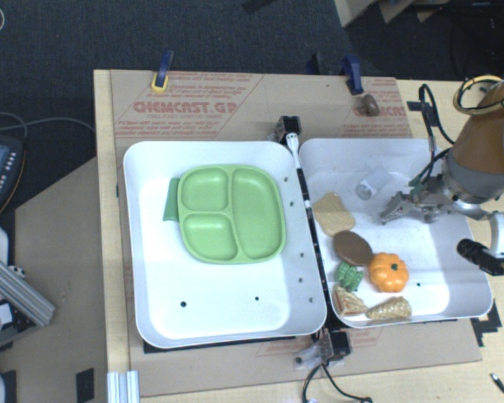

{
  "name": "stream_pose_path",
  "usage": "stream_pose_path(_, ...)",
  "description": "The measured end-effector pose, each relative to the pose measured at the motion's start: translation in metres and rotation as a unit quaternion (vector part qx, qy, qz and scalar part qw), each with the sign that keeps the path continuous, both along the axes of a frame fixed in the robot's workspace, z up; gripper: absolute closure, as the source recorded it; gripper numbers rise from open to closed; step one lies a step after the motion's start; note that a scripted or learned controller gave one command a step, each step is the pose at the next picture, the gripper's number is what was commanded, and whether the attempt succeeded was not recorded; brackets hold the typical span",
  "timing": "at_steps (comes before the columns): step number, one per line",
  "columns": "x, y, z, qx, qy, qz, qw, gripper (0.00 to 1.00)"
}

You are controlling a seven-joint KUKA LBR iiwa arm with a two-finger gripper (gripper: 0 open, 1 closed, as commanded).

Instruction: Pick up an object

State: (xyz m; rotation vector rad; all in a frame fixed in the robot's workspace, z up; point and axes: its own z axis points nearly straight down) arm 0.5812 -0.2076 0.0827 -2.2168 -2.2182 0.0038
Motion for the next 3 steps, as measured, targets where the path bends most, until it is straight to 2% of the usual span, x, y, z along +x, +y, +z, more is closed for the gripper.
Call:
stream_pose_path(1, 0.002, -0.001, 0.014, -0.0014, -0.003, 0.0, 1.0, 1.0)
stream_pose_path(2, 0.004, -0.012, 0.07, -0.003, -0.006, 0.0, 1.0, 1.0)
stream_pose_path(3, 0.014, -0.006, 0.124, -0.0029, -0.007, 0.001, 1.0, 1.0)
